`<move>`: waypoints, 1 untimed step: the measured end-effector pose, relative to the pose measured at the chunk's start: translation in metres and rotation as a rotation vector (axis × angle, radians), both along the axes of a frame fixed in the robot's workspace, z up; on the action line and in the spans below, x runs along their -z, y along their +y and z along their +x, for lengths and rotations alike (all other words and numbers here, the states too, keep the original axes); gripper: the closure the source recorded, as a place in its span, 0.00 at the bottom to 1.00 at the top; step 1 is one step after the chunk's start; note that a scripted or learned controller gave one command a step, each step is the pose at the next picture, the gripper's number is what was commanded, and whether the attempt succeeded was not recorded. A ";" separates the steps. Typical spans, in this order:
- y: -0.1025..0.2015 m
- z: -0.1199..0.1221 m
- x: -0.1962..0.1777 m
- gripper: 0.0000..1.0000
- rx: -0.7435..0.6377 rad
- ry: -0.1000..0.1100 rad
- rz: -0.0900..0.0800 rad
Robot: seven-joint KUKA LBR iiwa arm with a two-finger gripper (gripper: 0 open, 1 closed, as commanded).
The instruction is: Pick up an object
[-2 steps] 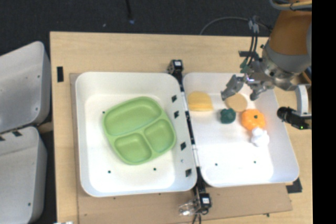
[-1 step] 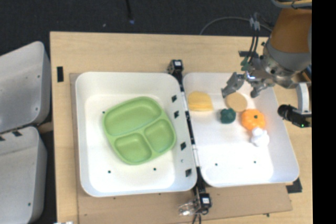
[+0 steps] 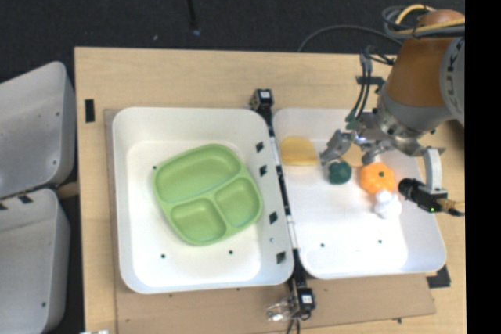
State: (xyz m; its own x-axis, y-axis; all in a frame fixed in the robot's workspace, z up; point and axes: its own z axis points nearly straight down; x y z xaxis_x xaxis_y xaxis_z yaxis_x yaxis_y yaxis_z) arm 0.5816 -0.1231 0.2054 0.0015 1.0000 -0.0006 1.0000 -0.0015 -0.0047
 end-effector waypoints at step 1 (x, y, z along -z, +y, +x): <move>-0.007 0.003 0.045 0.00 0.002 -0.002 -0.001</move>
